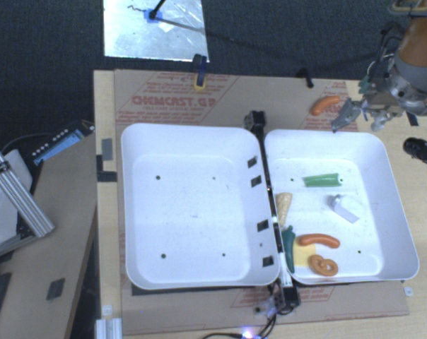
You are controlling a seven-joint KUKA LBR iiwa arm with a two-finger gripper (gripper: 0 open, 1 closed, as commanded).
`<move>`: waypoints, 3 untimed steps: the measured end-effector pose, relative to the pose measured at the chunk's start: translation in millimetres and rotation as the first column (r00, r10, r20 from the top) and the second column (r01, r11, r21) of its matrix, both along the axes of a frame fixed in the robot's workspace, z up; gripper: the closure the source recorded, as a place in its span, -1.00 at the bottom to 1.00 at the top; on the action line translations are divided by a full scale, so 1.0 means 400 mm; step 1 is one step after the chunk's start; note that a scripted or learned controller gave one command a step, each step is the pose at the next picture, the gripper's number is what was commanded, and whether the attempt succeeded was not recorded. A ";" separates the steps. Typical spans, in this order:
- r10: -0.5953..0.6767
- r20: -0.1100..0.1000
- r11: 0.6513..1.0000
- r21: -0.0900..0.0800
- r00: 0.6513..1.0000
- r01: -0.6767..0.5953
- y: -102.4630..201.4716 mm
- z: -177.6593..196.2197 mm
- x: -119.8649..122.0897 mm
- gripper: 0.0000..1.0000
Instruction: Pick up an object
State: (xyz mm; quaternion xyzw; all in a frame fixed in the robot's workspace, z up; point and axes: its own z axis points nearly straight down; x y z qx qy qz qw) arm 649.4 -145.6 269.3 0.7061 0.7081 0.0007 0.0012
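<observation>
Sausage (pixel 319 241) lies beside pretzel (pixel 323 265) (right bin (pixel 390 189)) — gripper (pixel 360 116) above, fingers seemingly spread, holding nothing.

Evenly and fairly brightly lit from overhead; soft, short shadows only. Strongest glare on the silvery sheet (pixel 155 20), far across the frame from the gripper (pixel 360 116), nearly blown out to white. Bright, washed-out white on both bins, the right bin (pixel 383 189) just below the gripper and the left bin (pixel 139 189) well beyond. Slightly soft and grainy overall, coarse resolution. Blurred around the gripper itself, fine detail lost. Dim, noisy dark floor behind.
</observation>
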 end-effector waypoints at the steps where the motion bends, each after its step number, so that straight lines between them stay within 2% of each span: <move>1: 0.004 0.004 1.000 0.000 1.000 -0.004 0.000 0.029 0.002 1.00; 2: 0.004 -0.001 1.000 0.001 1.000 -0.004 0.119 0.016 0.000 1.00; 3: 0.007 0.002 1.000 0.003 1.000 -0.007 0.262 0.079 0.015 1.00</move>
